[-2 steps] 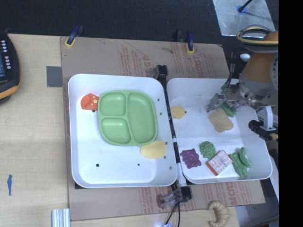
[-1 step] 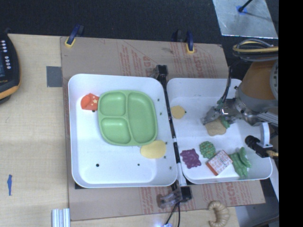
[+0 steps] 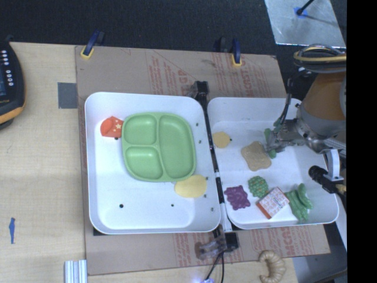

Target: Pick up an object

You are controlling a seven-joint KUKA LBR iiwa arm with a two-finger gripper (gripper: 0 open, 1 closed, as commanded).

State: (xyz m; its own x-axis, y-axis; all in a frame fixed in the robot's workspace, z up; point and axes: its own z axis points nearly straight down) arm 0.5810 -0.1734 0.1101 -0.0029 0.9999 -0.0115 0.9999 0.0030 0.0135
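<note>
Camera view from above: two shallow white bins are seen side by side on a sheet of brown cardboard (image 3: 177, 69), and the black divider between them (image 3: 211, 152) is taken as the landmark. Left of the divider lies the left bin (image 3: 106, 211), in which a green three-compartment plate (image 3: 159, 146) sits near the middle. Right of the divider lies the right bin (image 3: 247, 108). From farther right the grey arm (image 3: 321, 108) is seen reaching over that bin, and its gripper (image 3: 272, 143) is placed just beside the tan cookie-shaped piece (image 3: 256, 155), at that piece's upper right edge; whether contact is made cannot be told, and no object is seen between its parts. A pale yellow piece (image 3: 191, 186) rests just left of the divider, touching the plate's lower edge. A red-and-white packet (image 3: 273, 203) lies well right of the divider, flanked by a green toy (image 3: 300, 201) and a knobbly green piece (image 3: 257, 186). A purple grape cluster (image 3: 237, 197) and a small yellow disc (image 3: 221, 139) lie just right of the divider. A red piece (image 3: 111, 127) lies far left of it.
</note>
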